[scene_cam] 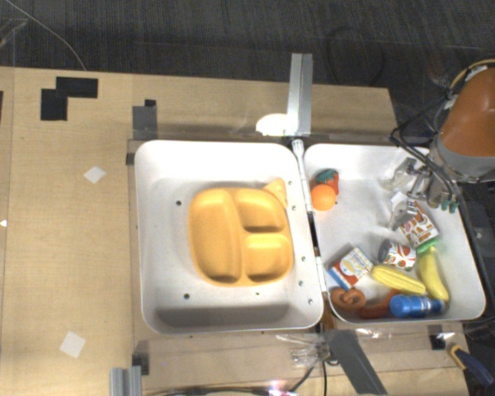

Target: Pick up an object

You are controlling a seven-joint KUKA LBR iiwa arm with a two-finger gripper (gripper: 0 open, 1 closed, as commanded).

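Two-finger gripper (419, 190): over the right white bin's (359, 167) upper right part; finger state cannot be told. Just below it: one patterned red-and-white packet (416, 225). Further contents: two yellow plastic bananas (433, 275), one blue bottle (412, 306), one orange ball (322, 196). Left white bin (161, 246): one yellow sectioned plastic tray (238, 234).

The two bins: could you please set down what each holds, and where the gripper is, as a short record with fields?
left bin: yellow divided tray
right bin: orange toy carrot, banana, corn cob, blue bottle, small printed cartons, other small items
gripper: over the right bin's far right part, above the pile
arm: enters from the right, orange band visible
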